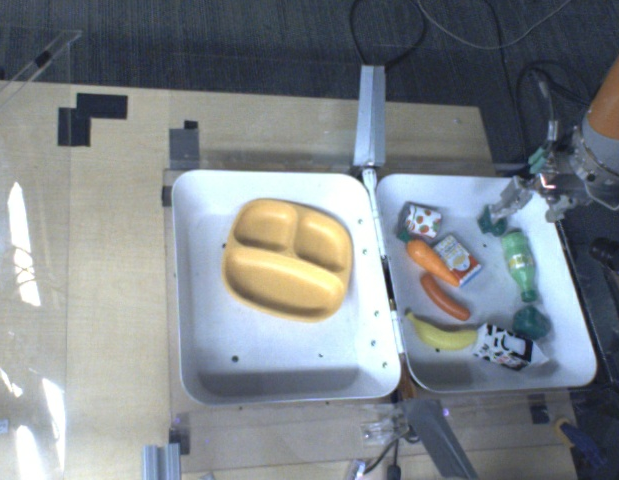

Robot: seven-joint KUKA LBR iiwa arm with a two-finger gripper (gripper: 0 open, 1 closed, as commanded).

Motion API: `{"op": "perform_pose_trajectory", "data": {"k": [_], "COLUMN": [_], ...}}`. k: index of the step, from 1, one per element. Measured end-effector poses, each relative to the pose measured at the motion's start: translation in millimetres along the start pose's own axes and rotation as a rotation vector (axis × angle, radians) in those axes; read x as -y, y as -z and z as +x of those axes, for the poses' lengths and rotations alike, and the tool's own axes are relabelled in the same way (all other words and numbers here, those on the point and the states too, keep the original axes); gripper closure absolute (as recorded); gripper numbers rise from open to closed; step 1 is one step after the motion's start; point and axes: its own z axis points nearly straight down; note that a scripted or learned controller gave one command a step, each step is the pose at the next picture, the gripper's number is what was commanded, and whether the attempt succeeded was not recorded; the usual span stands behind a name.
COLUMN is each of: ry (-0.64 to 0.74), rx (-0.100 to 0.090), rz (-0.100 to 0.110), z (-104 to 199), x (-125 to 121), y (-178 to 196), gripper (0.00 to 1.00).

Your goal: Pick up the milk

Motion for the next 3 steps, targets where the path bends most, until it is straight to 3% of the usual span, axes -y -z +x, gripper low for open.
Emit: {"op": "perform_pose_trajectory", "data": {"k": [1,2,3], "ry": [-0.113,-0.301,-0.369], "rx": [-0.001,-0.001,0.0], "rz": [0.0,0.001,-0.002], "z": [72.1,82.7,79.7], "x": [48.1,69.5,77.8], "y": [-145.8,-78.4,48.5], "gripper": [0.0,0.0,0.0]}}
